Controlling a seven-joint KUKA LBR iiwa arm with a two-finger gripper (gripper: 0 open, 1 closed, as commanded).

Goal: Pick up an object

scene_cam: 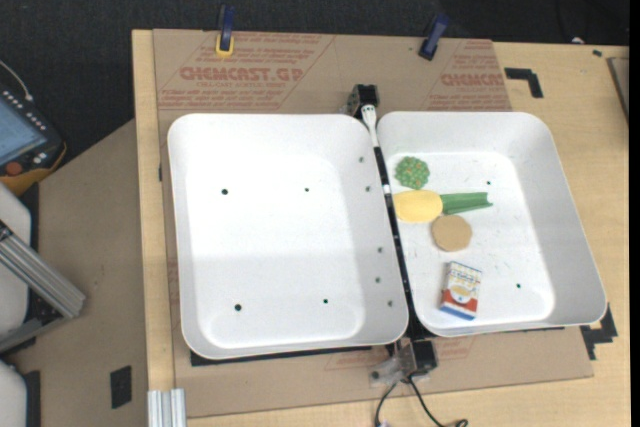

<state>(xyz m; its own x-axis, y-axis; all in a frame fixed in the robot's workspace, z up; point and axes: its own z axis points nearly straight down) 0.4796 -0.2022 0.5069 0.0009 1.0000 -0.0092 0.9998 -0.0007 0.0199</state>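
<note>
- Left bin [200,215] is bare; right bin [540,175] holds all the candidates, bunched toward its left wall.
- Yellow corn cob with green husk [432,205]: rigid plastic, rounded, likely slippery. I'd pinch across the yellow body.
- Small carton [461,291]: flat, light, crushable; take the narrow sides.
- Tan disc [451,234], green broccoli piece [411,172]: light.
- My fingers: can't tell, state unknown.

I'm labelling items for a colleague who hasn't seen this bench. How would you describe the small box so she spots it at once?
Look in the right bin, the one holding objects. Nearest its front edge lies the small box, below the tan disc. It alone is rectangular, white with red and blue print.
</note>
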